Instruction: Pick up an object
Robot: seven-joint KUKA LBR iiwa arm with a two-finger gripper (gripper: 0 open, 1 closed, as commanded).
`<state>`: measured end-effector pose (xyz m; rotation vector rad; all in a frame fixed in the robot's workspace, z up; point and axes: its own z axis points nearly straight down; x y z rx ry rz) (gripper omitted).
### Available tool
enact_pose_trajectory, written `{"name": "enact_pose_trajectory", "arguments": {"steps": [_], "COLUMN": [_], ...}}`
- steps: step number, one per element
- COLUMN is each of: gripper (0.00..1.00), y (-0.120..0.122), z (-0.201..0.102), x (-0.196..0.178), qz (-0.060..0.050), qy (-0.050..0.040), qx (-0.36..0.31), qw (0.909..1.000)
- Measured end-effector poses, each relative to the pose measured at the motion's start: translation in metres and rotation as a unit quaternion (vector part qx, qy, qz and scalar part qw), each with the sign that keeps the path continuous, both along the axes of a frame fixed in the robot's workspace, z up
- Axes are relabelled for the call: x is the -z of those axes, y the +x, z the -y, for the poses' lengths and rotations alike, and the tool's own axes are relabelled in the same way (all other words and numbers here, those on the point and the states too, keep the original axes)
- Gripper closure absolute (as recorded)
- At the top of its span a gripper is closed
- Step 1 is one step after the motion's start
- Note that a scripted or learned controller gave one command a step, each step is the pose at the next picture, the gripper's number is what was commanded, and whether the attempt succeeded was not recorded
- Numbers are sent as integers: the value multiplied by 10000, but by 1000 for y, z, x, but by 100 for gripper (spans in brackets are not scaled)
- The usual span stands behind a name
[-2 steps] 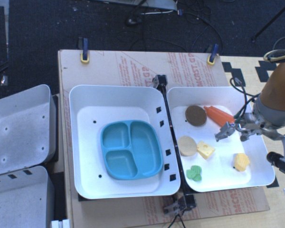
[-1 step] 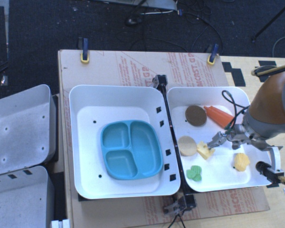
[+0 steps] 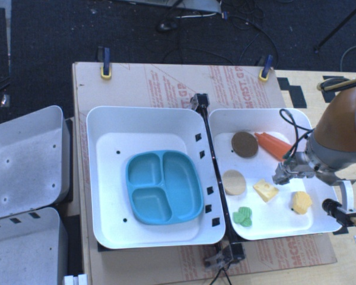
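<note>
The right bin (image 3: 258, 119) holds a brown round disc (image 3: 244, 144), an orange carrot-like piece (image 3: 272, 145), a tan round cookie (image 3: 234, 182), a pale yellow cheese wedge (image 3: 265, 190), a yellow lump (image 3: 301, 202) and a green piece (image 3: 243, 216). My gripper (image 3: 283, 176) hangs low in this bin, just right of and above the cheese wedge, between it and the carrot piece. The wrist body covers the fingers. Nothing shows held between them.
The left bin (image 3: 107, 123) holds a blue three-compartment tray (image 3: 164, 186). A black divider (image 3: 210, 171) runs between the bins. The arm's orange band (image 3: 343, 123) rises at the right edge. Two clamps (image 3: 106, 62) (image 3: 265, 67) sit at the board's back edge.
</note>
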<state>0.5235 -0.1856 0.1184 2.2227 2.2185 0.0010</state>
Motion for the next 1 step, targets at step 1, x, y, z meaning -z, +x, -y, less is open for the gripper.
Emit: {"name": "enact_pose_trajectory", "arguments": {"steps": [1], "gripper": [100], "y": [2], "z": [-6], "x": [-44], "qz": [18], "qy": [-8], "qx": [-24], "qw": [10000]}}
